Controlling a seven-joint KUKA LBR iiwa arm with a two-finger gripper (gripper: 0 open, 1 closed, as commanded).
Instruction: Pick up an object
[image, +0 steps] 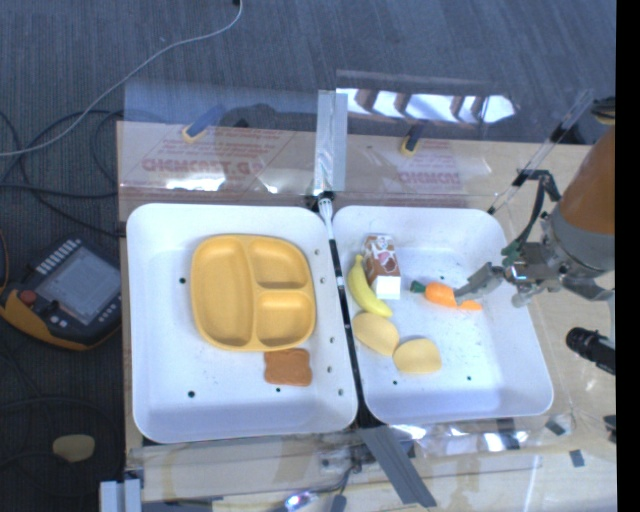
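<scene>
Seen from the overhead camera: end effector (478, 284) hovering at the orange carrot (446, 295) lying in the right bin (520, 395), grip state impossible to tell. Probably looking at a light, stiff, slippery plastic toy, best pinched across its thick middle.

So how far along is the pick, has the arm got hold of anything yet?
Nothing looks lifted: the carrot, banana and the two yellow pieces beside it lie on the right bin floor. In hand: the hand is low at the carrot's right end, reaching toward it. Whether it grips the carrot can't be told. Left: close on an object and raise it.
</scene>
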